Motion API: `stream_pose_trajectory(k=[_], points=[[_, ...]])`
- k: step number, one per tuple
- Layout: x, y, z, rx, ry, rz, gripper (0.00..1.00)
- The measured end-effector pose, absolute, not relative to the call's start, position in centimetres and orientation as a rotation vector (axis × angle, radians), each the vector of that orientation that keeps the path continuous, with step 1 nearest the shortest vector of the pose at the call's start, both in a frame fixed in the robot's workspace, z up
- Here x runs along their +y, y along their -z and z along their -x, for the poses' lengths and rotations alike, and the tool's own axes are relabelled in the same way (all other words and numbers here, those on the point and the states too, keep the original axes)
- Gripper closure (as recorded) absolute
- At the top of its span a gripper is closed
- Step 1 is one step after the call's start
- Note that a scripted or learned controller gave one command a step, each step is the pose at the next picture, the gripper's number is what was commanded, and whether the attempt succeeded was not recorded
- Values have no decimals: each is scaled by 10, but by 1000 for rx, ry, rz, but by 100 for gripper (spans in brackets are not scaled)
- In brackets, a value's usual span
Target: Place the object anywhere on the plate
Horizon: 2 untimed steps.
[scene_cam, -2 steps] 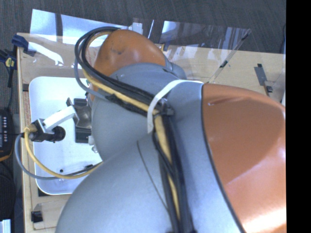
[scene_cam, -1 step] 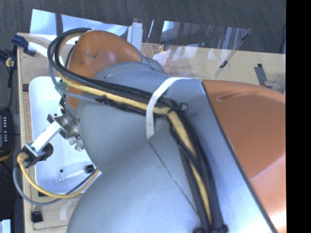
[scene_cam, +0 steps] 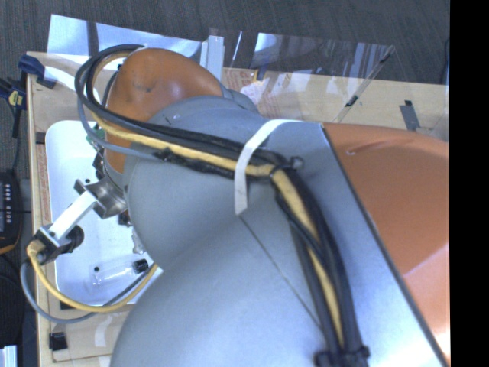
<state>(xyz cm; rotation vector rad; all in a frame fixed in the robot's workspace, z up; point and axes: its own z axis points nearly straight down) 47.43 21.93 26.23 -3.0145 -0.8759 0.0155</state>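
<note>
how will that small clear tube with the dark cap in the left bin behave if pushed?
The small clear tube with the dark cap lies on its side on the white bin floor, so it will probably roll. It looks thin and see-through, so likely light. The smooth surface may be slippery for the fingers, though the view is too coarse to be sure.

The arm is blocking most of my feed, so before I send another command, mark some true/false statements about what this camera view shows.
1. The arm covers most of the view. True.
2. A white bin shows at the left. True.
3. A clear plastic item lies in that bin's near part. True.
4. The cable bundle along the arm is all red. False: it is black and yellow.
5. The arm's band is green. False: it is orange.
</note>
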Motion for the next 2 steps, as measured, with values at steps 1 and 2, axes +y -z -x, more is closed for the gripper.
stream_pose_trajectory(k=[1, 2], points=[[169, -248, -475, -896, -14, 3008, 0], [192, -150, -555, -1075, -16, 2948, 0]])
